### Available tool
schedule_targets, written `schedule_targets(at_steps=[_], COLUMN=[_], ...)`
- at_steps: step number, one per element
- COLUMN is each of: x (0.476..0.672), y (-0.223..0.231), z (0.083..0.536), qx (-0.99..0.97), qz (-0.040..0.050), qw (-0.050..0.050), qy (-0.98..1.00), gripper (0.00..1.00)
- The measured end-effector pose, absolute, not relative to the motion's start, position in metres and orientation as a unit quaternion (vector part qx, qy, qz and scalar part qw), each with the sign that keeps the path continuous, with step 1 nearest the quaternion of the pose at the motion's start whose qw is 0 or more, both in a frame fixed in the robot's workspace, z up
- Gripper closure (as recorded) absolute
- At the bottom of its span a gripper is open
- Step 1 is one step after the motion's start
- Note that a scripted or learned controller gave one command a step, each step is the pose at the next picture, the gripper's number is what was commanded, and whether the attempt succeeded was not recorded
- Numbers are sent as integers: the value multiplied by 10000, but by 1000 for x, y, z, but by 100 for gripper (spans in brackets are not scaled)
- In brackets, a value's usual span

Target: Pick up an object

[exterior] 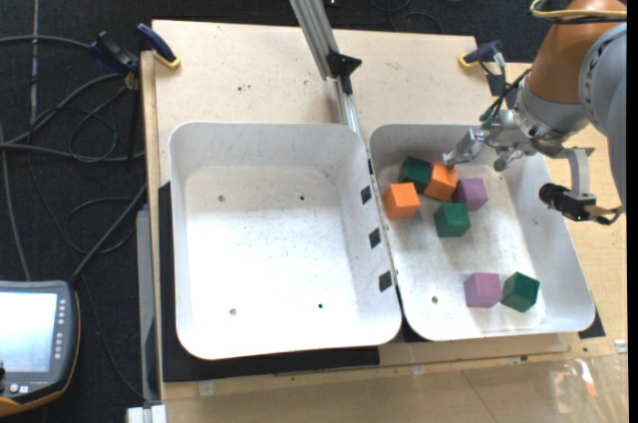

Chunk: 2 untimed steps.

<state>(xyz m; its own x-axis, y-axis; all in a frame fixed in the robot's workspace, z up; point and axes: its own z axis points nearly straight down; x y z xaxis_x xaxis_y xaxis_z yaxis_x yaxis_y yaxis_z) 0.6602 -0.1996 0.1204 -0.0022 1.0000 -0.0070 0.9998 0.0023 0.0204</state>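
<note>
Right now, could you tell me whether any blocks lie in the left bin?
No, all seven blocks lie in the right bin.

A tablet [30,336] sits at the lower left, black cables [70,127] trail across dark carpet, and blue-and-yellow clamps [155,45] grip the bench [249,72] corners.

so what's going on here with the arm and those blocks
A grey and orange robot arm reaches in from the right over the right-hand bin, trying to pick up a block. Its hand sits just above an orange block in a cluster of green, orange and purple cubes. Nothing looks lifted yet. The left bin holds no blocks.
</note>
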Motion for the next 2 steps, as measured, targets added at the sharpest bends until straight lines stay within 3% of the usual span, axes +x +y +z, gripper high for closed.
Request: schedule_targets(at_steps=[1,2], x=[661,665], y=[-198,-201], z=[130,194], qx=[7056,7061], qz=[60,22], qw=[99,46], qy=[7085,7081], gripper=[100,100])
